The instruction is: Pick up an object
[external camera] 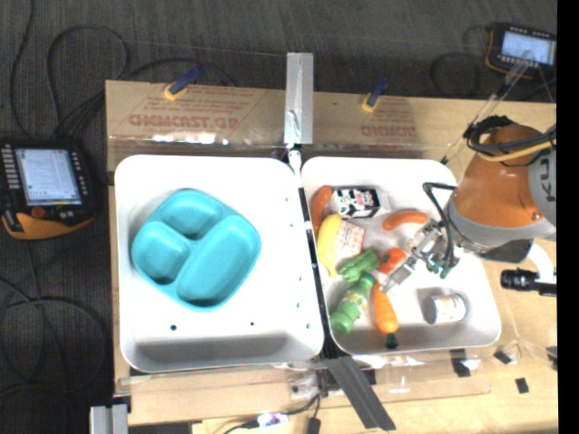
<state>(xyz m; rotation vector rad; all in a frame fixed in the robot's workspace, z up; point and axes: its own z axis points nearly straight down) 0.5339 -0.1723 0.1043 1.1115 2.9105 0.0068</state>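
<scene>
Your gripper (396, 277) low in right bin (470, 328), above carrot (384, 308) and beside green toys (355, 283). Finger spread: you cannot tell. Nothing visibly held. Blue tray (195, 246) in left bin (217, 342).

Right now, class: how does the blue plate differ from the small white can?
The blue plate is big, flat and turquoise, with three sections; the white can is small, round-bodied and lies on its side. The plate lies in the left bin, the can in the right bin. Both rest apart from the gripper.
</scene>
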